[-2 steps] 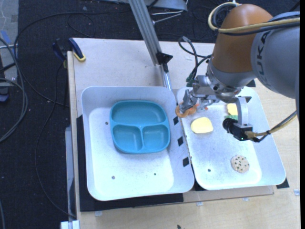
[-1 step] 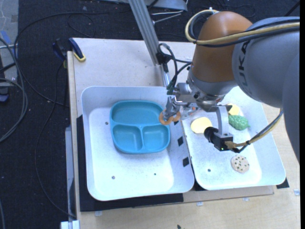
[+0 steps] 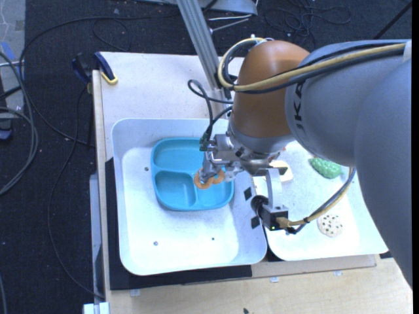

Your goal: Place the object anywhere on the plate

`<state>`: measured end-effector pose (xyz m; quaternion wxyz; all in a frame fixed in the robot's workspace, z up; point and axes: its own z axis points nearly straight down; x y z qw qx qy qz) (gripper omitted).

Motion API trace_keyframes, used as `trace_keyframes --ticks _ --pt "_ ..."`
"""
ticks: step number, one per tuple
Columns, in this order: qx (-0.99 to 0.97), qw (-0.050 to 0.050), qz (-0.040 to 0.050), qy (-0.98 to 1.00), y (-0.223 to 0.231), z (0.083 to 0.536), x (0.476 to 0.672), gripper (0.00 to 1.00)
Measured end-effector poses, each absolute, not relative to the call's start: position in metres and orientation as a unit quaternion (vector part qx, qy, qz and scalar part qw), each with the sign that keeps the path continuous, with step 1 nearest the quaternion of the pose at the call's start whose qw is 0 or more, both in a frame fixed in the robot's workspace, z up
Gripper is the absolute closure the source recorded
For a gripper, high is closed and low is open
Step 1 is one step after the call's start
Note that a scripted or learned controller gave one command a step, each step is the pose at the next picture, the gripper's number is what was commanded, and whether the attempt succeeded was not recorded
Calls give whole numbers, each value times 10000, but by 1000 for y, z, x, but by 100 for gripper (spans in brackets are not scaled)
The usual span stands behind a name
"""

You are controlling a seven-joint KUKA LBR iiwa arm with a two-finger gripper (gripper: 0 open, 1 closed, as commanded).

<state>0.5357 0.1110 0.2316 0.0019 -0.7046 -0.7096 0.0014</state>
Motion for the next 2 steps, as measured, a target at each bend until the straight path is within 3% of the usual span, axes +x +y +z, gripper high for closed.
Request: trace_keyframes --ticks 1,2 --pt "-7049 3 -4 -7093 135 242 528 100" --pt "-7064 1 0 -7078 133 241 529 0"
